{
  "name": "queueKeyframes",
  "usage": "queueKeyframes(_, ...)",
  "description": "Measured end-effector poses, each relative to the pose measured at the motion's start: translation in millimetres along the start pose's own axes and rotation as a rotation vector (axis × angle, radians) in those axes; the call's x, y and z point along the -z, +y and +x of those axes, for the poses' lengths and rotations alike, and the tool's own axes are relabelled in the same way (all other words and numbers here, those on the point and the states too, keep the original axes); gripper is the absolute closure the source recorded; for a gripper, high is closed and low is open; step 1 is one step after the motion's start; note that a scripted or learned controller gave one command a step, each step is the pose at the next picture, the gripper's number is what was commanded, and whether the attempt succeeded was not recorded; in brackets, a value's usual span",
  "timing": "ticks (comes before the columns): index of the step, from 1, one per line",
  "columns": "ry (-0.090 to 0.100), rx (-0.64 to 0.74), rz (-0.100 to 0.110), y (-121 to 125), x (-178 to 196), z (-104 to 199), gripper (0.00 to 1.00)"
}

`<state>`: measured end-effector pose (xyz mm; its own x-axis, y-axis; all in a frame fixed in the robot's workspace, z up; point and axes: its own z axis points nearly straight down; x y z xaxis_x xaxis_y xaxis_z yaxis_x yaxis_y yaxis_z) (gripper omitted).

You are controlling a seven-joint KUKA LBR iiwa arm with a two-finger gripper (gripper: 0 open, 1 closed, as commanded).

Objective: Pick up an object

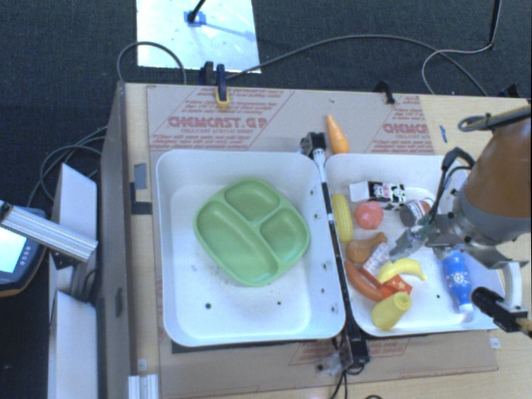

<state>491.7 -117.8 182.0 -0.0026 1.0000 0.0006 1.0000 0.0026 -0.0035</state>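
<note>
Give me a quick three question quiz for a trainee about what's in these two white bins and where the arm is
1. True or false: the green divided plate lies in the left bin.
2. Which item lies nearest the gripper? A) the carrot outside the bins B) the banana C) the green divided plate
3. Fill in: the blue bottle lies in the ____ bin.

Key:
1. True.
2. B, the banana sits just below the gripper in the right bin.
3. Right.
</note>
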Motion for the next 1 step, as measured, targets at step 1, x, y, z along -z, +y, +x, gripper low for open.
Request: queueKeyframes(1,0.000,0.000,0.000,77.5,-92.1,16.4,0.00)
